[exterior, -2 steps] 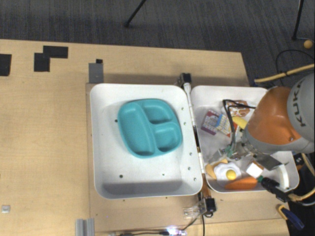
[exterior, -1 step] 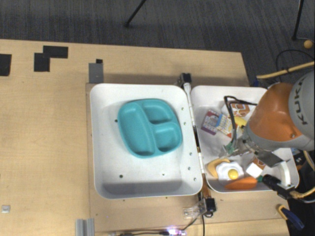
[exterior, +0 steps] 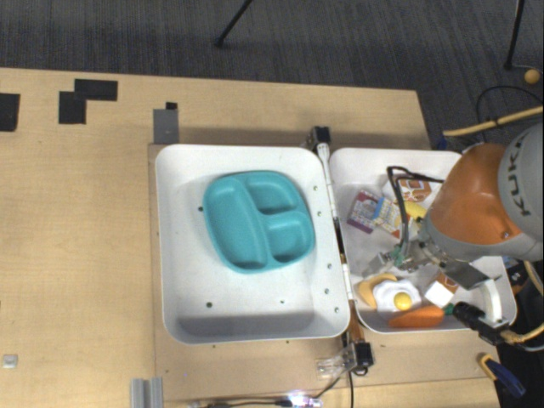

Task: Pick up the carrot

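A light wooden bench [exterior: 76,253] is seen from above. Two shallow white bins are set side by side near its right edge: the left bin [exterior: 183,313] and the right bin [exterior: 344,164], their inner walls touching. Black patches [exterior: 85,96] are marked near the far left corner. A small clear clip [exterior: 336,365] lies at the near edge.
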You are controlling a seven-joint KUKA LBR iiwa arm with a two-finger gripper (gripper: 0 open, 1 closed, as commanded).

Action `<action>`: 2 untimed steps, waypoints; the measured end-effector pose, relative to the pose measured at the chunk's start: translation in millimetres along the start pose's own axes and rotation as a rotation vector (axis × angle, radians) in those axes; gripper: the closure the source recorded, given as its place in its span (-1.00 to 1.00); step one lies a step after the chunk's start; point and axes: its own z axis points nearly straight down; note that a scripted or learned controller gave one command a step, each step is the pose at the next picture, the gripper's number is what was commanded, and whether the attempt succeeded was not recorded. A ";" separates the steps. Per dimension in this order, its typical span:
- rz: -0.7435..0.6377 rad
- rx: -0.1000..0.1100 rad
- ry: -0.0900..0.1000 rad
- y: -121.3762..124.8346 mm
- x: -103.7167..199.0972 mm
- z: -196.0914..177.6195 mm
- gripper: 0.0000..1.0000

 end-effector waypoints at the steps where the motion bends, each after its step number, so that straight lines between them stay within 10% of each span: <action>1: -0.002 -0.007 -0.003 3.4 -0.1 -11.1 1.00; 2: -0.002 -0.006 -0.002 3.2 0.0 -10.8 -1.00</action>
